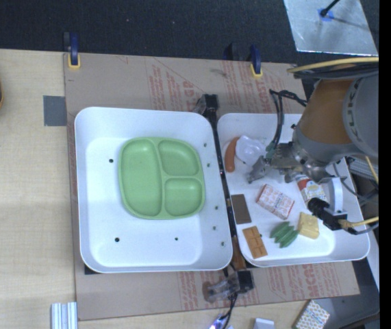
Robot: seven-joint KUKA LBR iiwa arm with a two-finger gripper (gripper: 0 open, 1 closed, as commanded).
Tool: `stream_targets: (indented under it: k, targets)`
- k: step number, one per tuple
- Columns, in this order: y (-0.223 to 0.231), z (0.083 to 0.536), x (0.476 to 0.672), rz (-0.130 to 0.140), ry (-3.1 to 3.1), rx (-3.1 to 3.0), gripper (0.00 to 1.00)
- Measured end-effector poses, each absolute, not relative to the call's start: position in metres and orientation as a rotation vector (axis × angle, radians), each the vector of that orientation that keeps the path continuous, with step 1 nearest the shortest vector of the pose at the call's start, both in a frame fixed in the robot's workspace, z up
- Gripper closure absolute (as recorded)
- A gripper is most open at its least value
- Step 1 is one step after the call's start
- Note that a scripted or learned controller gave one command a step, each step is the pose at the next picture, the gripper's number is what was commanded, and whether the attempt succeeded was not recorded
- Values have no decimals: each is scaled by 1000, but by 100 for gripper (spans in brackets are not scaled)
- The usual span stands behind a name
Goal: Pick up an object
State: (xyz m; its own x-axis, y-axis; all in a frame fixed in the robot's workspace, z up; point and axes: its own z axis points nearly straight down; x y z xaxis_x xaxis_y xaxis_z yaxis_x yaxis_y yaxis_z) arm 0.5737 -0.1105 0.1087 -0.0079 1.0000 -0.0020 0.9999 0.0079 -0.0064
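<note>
1. Finds two white bins side by side on the bench: left bin (85, 184) and right bin (326, 249).
2. Notes one green divided plate (161, 177) lying flat near the middle of the left bin.
3. Sees the grey arm (332, 115), orange band showing, reaching in from the right above the right bin's far side.
4. Locates the gripper (260, 171) low in the right bin's far-left part, just beside a clear wrapper (250, 147) and near an orange sausage-shaped piece (230, 154) by the left wall.
5. Cannot tell whether the pincer is released or clenched; detail too small and blurred.
6. Places the pickable objects in the right bin, all resting on its floor:
   - red-and-white patterned packet (275, 201), near the middle, on the near side of the gripper and apart from it;
   - brown rectangle (240, 208) against the left wall;
   - orange wafer (254, 241) at the near-left corner;
   - green pods (284, 234) just beside a yellow block (309, 225).
7. Notes a small white-and-red item (313, 191) close under the arm; kind not determinable.
</note>
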Motion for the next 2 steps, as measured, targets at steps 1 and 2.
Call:
stream_targets:
  k: [1,2]
  targets:
    - [-133,113,634,-3,-2232,-2217,0]
    - [-98,90,567,10,-2219,-2211,0]
